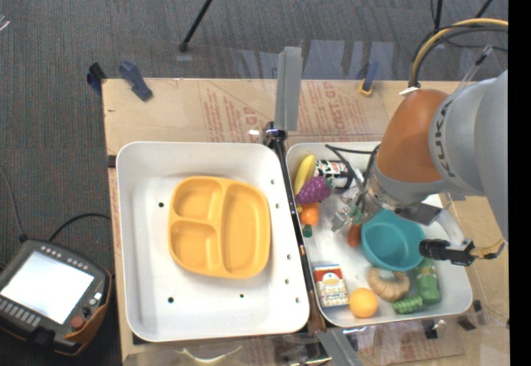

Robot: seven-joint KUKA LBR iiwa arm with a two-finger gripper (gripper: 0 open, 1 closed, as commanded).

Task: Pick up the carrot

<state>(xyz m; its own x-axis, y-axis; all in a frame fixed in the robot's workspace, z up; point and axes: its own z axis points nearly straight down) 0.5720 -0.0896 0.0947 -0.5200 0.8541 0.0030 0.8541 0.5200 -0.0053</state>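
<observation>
Tool [348, 211] hangs low in the right bin [460, 227], hemmed by a teal bowl [392, 241] just to its right and purple grapes [313, 189] to its left; whether it is open or closed cannot be told. Carrot [308, 217], orange with a green end, lies by the bin's left wall, near the tool's left. On the plywood worktop [191, 111], the left bin [137, 190] carries a yellow divided plate [221, 226].

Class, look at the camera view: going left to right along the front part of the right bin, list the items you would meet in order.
Small box → orange → ginger root → green toy.
</observation>
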